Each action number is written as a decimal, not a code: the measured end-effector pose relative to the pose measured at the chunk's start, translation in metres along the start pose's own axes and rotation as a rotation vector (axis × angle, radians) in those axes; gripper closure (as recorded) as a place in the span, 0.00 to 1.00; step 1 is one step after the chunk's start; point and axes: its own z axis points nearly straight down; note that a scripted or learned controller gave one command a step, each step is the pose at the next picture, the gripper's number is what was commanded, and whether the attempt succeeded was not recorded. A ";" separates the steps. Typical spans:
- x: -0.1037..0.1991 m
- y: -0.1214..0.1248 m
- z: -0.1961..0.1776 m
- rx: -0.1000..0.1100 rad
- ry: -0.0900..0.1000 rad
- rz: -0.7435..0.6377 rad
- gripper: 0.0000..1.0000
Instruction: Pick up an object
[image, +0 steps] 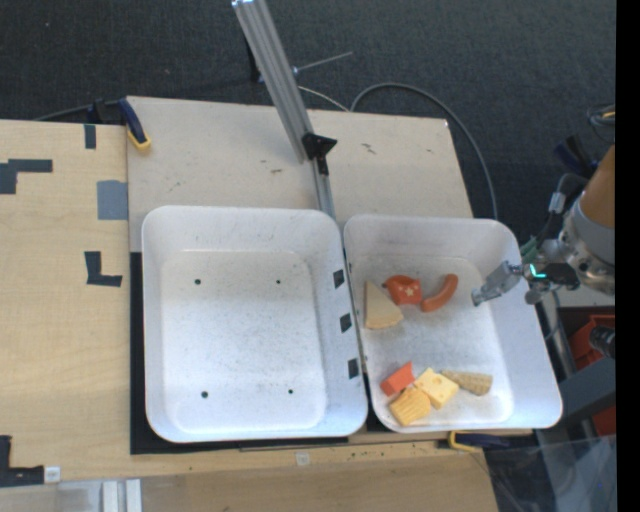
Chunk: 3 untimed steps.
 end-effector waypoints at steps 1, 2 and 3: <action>0.000 0.001 -0.002 -0.004 -0.001 -0.001 0.00; -0.010 0.001 0.054 0.002 -0.001 0.000 0.00; 0.001 0.003 0.110 0.002 0.001 -0.001 0.00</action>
